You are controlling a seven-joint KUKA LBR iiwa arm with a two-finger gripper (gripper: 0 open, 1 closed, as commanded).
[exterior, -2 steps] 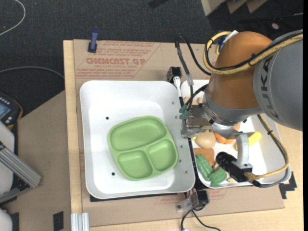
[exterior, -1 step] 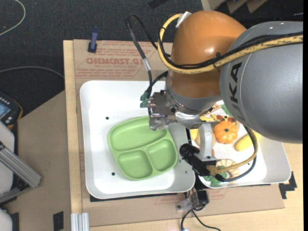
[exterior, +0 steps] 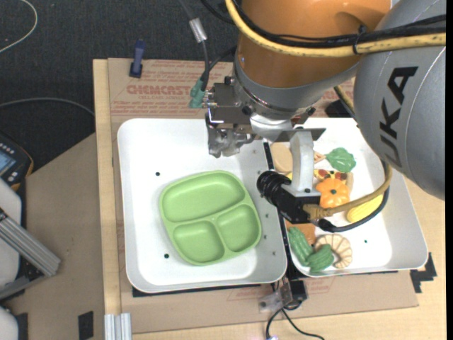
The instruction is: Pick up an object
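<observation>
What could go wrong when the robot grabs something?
The hand is above bare floor in the left bin, behind the green divided plate, so it might close on nothing. That plate looks wide and flat, hard to pinch. The toy foods in the right bin crowd together, so one could get bumped.

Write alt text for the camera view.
A grey and orange robot arm holds its gripper above the far side of the left white bin, which contains a green divided plate. The right bin contains small toy foods, including a yellow banana and an orange pumpkin.
</observation>
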